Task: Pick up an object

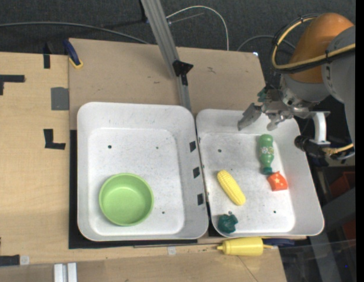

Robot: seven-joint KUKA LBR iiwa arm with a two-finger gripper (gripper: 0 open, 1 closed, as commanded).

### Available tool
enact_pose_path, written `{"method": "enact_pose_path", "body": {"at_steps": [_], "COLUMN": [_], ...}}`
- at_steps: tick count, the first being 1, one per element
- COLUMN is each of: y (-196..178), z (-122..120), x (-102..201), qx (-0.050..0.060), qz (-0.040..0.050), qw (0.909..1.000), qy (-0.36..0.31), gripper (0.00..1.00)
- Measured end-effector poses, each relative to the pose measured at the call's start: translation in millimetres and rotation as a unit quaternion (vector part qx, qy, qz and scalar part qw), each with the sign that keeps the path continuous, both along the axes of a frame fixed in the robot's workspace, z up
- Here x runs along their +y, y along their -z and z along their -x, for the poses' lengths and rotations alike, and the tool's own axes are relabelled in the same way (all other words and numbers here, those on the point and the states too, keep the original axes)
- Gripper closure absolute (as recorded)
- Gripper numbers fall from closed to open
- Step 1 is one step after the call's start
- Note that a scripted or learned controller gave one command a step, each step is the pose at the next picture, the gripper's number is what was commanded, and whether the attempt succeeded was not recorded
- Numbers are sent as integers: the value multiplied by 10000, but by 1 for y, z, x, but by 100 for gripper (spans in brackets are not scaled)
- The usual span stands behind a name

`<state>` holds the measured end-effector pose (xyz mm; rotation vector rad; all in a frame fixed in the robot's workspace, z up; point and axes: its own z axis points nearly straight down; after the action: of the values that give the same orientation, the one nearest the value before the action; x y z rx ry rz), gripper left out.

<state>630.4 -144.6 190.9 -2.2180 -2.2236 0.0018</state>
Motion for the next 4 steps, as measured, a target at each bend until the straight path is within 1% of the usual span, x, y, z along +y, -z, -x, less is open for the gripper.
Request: {"method": "enact_pose_path", "body": {"at_steps": [1,2,3,4], "y": [0,47,102,88], "z": [0,0,1,0], "x": [0,8,9,9], "qx": [0,21,27,4], "qz": [2,2,3,6], "qw": [10000,10000,10000,10000], "qy": [-2,1,2,-7], "gripper": [0,0,0,100]}}
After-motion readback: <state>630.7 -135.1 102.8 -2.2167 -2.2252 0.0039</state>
